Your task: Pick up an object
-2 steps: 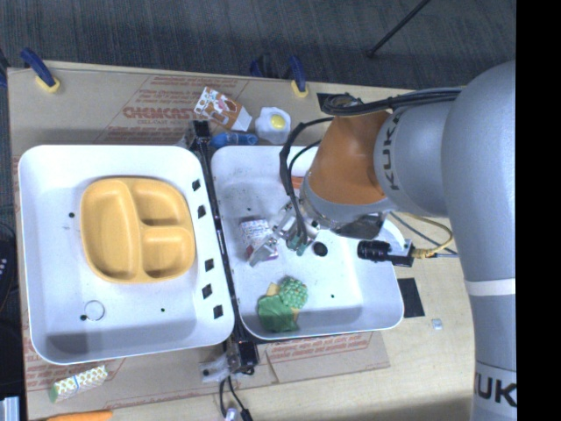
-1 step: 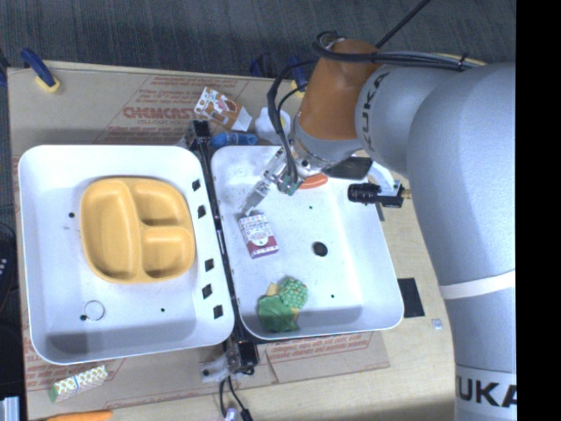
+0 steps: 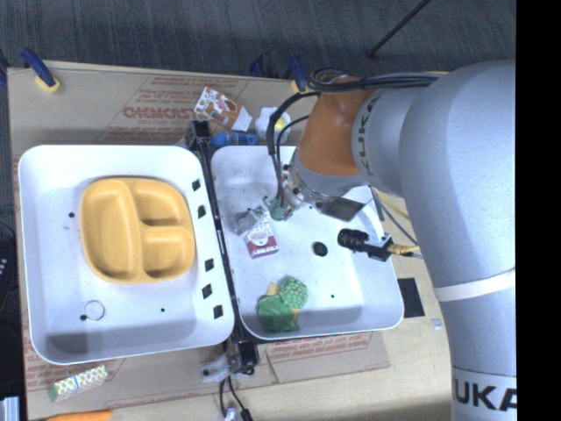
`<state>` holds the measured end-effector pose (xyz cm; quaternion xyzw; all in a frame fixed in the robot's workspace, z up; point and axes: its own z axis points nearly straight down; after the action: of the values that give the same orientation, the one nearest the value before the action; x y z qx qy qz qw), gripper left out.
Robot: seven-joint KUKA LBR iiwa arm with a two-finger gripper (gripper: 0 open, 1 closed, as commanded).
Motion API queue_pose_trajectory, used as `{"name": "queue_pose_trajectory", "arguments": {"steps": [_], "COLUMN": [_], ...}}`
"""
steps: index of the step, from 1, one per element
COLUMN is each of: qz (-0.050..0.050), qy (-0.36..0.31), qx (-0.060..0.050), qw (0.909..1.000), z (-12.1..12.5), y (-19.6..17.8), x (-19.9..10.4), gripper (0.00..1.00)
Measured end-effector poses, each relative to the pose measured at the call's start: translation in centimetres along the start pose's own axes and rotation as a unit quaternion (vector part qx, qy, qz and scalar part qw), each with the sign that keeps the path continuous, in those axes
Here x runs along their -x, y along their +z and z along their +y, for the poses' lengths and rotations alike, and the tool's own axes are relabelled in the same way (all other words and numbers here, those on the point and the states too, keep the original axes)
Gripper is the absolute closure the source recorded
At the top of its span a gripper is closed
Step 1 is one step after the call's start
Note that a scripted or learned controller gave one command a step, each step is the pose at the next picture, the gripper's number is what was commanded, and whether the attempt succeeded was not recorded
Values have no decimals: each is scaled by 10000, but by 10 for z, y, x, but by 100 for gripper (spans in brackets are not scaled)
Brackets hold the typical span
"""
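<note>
Small maroon-and-white flat packet (image 3: 262, 242) in the right white bin (image 3: 377, 310) looks light and slippery; pinch its edges. Gripper (image 3: 277, 209) hovers just above; grasp state unclear.

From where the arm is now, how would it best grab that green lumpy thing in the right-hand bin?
Probably straight down from above, fingers closing across the narrower middle of the green object. It lies flat on the floor of the right bin, close to the near wall, so a sideways approach looks blocked there. Its bumpy, rounded top suggests pinching the waist, not the ends.
</note>
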<state>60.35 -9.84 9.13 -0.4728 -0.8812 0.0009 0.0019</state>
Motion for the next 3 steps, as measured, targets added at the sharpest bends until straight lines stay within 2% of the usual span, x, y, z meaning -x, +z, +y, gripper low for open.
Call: {"name": "queue_pose_trajectory", "arguments": {"steps": [1,2,3], "qz": [10,17,-13], "qy": [1424,1406,-289], "qx": [-9,-16,14], "qw": [9898,9901,9996], "z": [-27,-26,2], "y": [0,-10,-100], "x": [-17,-18,-90], "gripper": [0,100,100]}}
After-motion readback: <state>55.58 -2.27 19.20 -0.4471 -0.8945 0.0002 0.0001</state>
